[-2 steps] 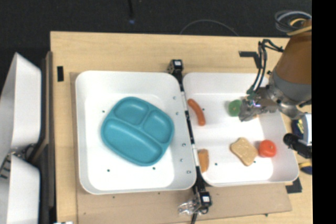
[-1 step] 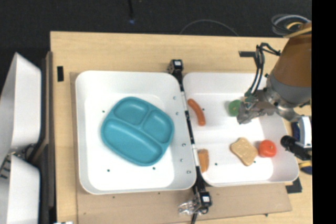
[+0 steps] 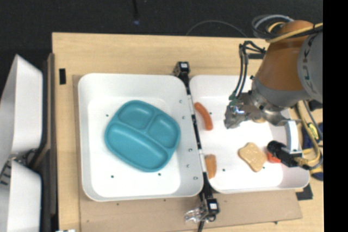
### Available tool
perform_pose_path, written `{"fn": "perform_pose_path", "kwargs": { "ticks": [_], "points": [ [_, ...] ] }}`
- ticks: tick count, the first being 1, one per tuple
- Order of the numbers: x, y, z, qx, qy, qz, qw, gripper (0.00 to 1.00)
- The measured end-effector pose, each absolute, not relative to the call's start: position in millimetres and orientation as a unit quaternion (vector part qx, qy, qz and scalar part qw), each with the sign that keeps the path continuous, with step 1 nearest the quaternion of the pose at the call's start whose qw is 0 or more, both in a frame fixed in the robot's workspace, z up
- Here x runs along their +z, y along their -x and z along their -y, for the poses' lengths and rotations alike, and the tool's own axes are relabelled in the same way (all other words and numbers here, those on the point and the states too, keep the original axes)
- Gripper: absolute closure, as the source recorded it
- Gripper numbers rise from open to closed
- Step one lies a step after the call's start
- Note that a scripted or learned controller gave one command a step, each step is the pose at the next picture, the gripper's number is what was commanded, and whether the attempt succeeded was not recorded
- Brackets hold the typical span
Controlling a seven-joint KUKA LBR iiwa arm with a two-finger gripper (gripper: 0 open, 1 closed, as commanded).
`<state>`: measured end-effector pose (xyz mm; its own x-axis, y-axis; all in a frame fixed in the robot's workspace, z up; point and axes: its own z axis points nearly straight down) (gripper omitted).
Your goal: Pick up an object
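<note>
in the right-hand white bin point(image 3: 220, 185), at its far half, the tool point(image 3: 232, 116) of a grey arm with an orange band hangs low over the white floor. the arm reaches in from the right. whether the tool is parted or closed cannot be told from this angle; nothing is seen held in it.

three small play-food pieces lie in this bin. a thin orange sausage point(image 3: 204, 116) lies just left of the tool, close to the divider between the bins. its long axis runs from far-left to near-right, almost along the divider. a toast slice point(image 3: 253, 156), tan and tilted, lies nearer the camera and slightly right of the tool, apart from it. a short orange-brown piece point(image 3: 210, 165) lies against the near end of the divider, further from the tool than the other two.

the left-hand white bin point(image 3: 87, 133) holds a teal divided plate point(image 3: 142, 135), lying flat, well apart from the tool.

both bins sit side by side on a pale wooden counter point(image 3: 65, 51).

judging from this layout, the sausage is the closest thing to pick: a short move left would put the tool above it, and the closing line would need to run across its narrow width. the toast is the next option, toward the near side. no grasp appears to have been made yet.
</note>
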<state>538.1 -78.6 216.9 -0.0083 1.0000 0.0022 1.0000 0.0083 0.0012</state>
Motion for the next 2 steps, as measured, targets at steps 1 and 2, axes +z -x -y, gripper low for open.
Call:
{"fn": "perform_pose_path", "kwargs": {
  "ticks": [1, 2],
  "points": [
    [213, -538.6, 29, -0.0006, 0.705, 0.71, 0.001, 1.0],
    [230, -544.5, -20, -0.0017, 0.704, 0.71, 0.0, 1.0]
  ]
}}
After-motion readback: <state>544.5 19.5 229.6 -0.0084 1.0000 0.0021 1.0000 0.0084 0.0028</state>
